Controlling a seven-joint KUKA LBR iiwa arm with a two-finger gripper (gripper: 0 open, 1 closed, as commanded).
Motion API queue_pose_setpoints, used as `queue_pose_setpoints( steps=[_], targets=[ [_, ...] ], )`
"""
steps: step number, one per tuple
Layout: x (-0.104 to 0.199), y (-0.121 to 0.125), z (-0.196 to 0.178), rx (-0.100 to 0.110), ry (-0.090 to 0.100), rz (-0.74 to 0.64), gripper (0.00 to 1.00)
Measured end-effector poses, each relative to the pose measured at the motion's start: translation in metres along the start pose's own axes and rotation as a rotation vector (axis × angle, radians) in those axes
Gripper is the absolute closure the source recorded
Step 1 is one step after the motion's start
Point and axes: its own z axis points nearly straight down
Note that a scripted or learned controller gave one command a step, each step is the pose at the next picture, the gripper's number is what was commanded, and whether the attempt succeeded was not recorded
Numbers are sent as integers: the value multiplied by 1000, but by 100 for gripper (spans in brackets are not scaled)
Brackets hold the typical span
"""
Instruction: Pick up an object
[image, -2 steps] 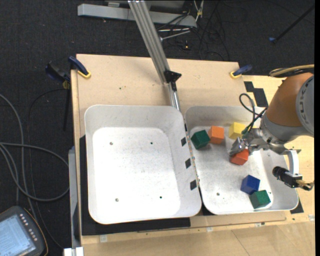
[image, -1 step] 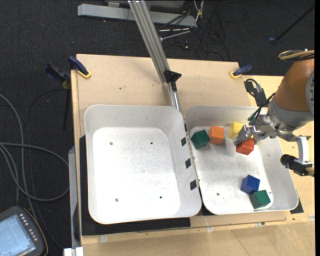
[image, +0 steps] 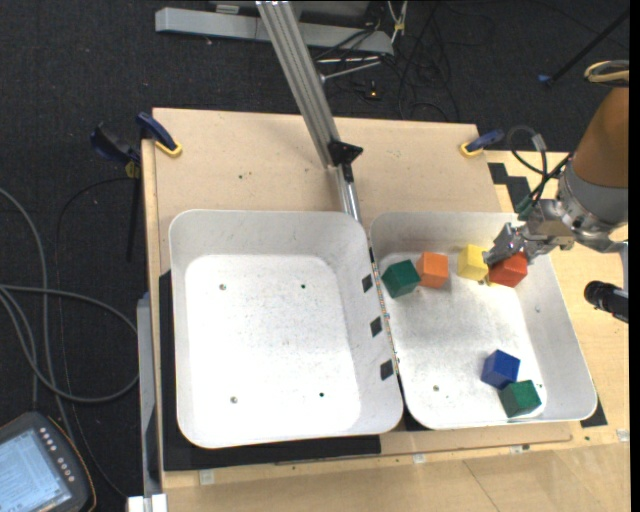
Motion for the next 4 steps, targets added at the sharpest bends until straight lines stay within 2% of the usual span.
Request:
queue_pose_setpoints(
  steps=[1, 2, 4],
  targets=[
    [2, 2, -43, 1, 1, 0, 100],
    [58, -14, -42, 7, 4, -4, 100],
    [166, -16, -17, 9, 4, -4, 100]
  ],
)
